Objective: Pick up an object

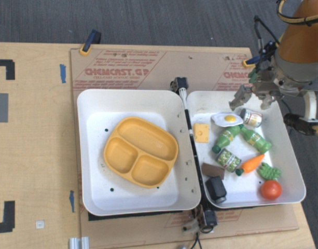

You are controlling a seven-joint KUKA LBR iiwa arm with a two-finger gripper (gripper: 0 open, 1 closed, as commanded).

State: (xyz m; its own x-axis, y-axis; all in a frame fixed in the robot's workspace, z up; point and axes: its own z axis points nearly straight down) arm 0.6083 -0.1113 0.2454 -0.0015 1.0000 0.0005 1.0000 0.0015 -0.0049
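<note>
Occluded and cropped regions, overhead camera.
The grey-and-orange arm (302, 30) is cut off by the right and top edges; its two-finger gripper (250, 98) overlaps the small silver can (252, 119).

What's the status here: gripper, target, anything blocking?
Gripper above right bin, fingers open, holding nothing. Small can and fried egg just below. Nothing blocking.

The right bin (299, 185) holds small toy foods: a fried egg (227, 120), cheese slice (201, 133), green bottles (225, 138), carrot (252, 164) and tomato (271, 190).
</note>
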